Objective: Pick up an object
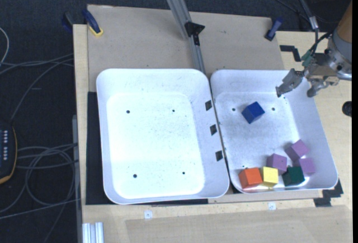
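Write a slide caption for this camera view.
Open gripper above the right bin, near a blue block; more blocks in its corner.

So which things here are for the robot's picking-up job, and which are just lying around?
For the job:
gripper
blue cube
orange block
yellow block
green block
three purple blocks
right bin

Just lying about:
left bin
blue clamps
floor cables

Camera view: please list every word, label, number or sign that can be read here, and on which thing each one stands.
No text can be read in this view.
The dark device at the left edge has a row of small marks, too small to read.
The blue block, the other blocks and both bins show no writing.
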